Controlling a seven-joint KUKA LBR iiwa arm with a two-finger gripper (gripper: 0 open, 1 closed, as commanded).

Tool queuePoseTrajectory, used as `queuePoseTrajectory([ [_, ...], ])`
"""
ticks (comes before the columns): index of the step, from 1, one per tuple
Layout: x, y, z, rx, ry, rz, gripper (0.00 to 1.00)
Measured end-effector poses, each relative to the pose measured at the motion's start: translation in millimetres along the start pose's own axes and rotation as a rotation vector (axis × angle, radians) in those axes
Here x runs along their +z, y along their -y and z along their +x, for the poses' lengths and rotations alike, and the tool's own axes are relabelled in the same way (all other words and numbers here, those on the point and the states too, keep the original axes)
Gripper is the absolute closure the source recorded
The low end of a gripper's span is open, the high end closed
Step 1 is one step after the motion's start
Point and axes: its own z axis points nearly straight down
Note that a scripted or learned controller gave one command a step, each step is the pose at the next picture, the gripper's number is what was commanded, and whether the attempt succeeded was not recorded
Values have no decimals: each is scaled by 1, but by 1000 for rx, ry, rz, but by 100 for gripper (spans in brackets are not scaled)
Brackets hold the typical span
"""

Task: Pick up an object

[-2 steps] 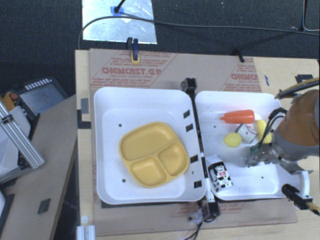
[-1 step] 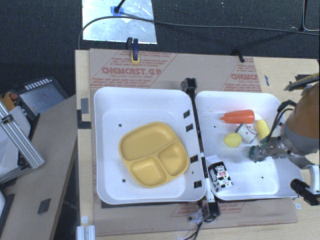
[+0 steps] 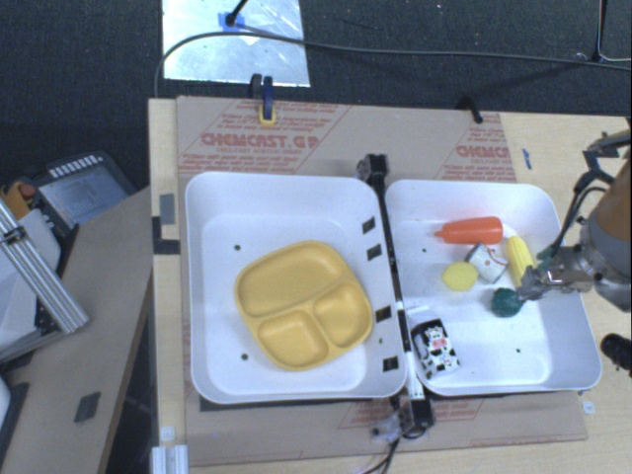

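Note:
The right bin (image 3: 553, 358) holds an orange carrot (image 3: 471, 230), a yellow corn cob (image 3: 518, 256), a small white block (image 3: 484, 262), a flat yellow round piece (image 3: 458, 277), a dark green object (image 3: 508, 303) and a black-and-white cow figure (image 3: 434, 348). My gripper (image 3: 531, 284) reaches in from the right edge and hangs low just right of the green object, below the corn cob. Whether it touches either one cannot be told.
The left bin (image 3: 212, 215) holds a yellow three-compartment plate (image 3: 302, 304). A black clip (image 3: 375, 168) sits at the top of the divider between the bins. Cardboard lies under both bins, and cables run across the dark floor behind.

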Motion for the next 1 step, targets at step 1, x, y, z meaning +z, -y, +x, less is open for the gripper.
queuePoseTrajectory([
  [1,-43,-2,-1,0,0,1,100],
])
